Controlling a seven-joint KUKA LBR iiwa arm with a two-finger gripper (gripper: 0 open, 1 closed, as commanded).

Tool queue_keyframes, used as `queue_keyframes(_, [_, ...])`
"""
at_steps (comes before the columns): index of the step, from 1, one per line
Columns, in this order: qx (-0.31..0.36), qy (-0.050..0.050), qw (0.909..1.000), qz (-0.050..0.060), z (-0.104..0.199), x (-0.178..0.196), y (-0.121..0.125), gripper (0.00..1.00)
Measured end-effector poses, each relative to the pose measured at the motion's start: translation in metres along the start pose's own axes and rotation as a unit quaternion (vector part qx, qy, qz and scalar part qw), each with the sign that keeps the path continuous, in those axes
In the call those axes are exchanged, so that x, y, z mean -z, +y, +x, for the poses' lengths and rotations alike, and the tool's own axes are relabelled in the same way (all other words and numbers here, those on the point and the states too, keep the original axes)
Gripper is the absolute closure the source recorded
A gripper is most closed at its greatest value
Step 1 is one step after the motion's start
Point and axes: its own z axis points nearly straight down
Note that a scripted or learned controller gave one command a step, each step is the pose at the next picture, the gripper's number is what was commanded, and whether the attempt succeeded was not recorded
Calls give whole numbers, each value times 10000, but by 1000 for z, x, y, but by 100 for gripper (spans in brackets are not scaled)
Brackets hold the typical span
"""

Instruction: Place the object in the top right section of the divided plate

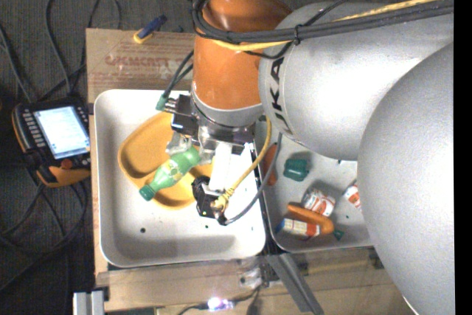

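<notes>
A yellow divided plate [144, 147] lies in the left white bin [118, 232], partly hidden under the arm. A green plastic bottle [169, 170] lies tilted over the plate's near edge, cap toward the lower left. Its thick end reaches up to my gripper [193, 151], which hangs over the plate's right side below the orange wrist band. The wrist hides where the gripper and bottle meet, so whether it holds the bottle is unclear.
The right bin [295, 243] holds a teal block [296, 168], a red-and-white can [318, 201], an orange carrot-like piece [310, 216] and other small items. A teach pendant [55, 133] sits left of the bench. Cardboard [140, 63] lies behind the left bin.
</notes>
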Motion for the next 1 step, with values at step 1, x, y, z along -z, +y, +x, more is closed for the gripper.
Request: queue_keyframes(1, [441,-1,9990,-3,-11,-15,19,100])
